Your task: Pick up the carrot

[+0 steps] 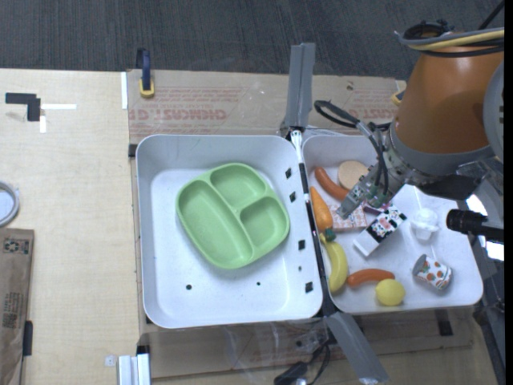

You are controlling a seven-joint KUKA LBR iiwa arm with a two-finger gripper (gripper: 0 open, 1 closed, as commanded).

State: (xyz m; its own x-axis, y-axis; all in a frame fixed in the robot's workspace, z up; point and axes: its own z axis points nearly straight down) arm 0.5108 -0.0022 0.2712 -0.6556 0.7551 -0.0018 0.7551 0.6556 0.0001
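A pale wooden bench [64, 159] under dark carpet carries two shallow white bins, and everything that matters sits in the right bin [469, 291], which serves as the landmark. Along its near rim lie a yellow lemon [390, 293] and a reddish sausage-shaped toy [368, 277], with a banana [336, 265] against its left wall. Just beyond the banana, hard by that same left wall, lies the carrot [321, 209], orange and tapered. Another red-orange sausage-like piece [329, 183] lies just past it toward the far corner, close enough to be mistaken for it. The gripper [353, 203] hangs over the bin's middle, just right of the carrot; I cannot tell how far its claw is spread or whether it has anything. The risks, as I judge them: closing on the wrong orange piece, or jamming a finger against the wall.
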